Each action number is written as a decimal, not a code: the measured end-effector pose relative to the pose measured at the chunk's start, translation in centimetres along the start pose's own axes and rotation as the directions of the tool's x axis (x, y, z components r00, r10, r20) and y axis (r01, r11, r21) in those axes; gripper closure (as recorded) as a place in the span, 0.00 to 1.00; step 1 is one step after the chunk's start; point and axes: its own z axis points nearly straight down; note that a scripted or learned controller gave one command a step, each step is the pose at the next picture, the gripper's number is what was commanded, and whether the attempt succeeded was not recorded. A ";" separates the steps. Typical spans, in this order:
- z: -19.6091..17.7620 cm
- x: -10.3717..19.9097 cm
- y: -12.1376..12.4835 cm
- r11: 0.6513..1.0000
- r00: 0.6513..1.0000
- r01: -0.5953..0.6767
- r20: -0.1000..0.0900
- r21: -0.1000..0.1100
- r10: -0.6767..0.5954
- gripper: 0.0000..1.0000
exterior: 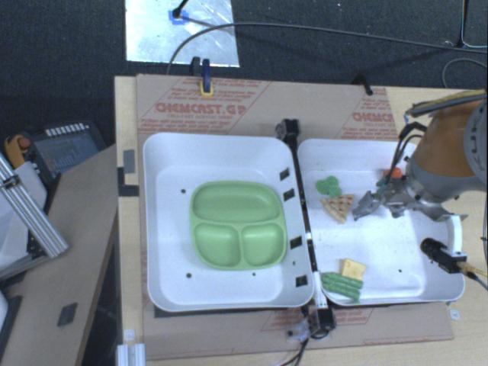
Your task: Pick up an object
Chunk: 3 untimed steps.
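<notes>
My gripper (364, 205) hangs low over the middle of the right bin (396, 292), reaching in from the right and pointing left. Just left of its tip lies a tan waffle-patterned wedge (338, 207), close to the tip but apart from it. A small green leafy piece (329, 185) sits right behind the wedge. Nearer the front of this bin lie a yellow square block (352, 268) and a bunch of green bean pods (341, 285). I see nothing held in the gripper.
The left bin (164, 204) holds a pale green divided plate (236, 225) at its middle. A black divider with clips (299, 219) runs between the two bins. The arm's grey and orange body (454, 155) covers the right bin's back right corner.
</notes>
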 end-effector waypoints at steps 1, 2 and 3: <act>-1.3 -0.1 0.2 1.000 1.000 0.001 0.002 -0.006 -0.001 1.00; -5.9 0.3 -0.2 1.000 1.000 0.002 0.002 -0.008 -0.002 1.00; -10.4 0.4 -0.6 1.000 1.000 0.002 0.002 -0.009 -0.002 1.00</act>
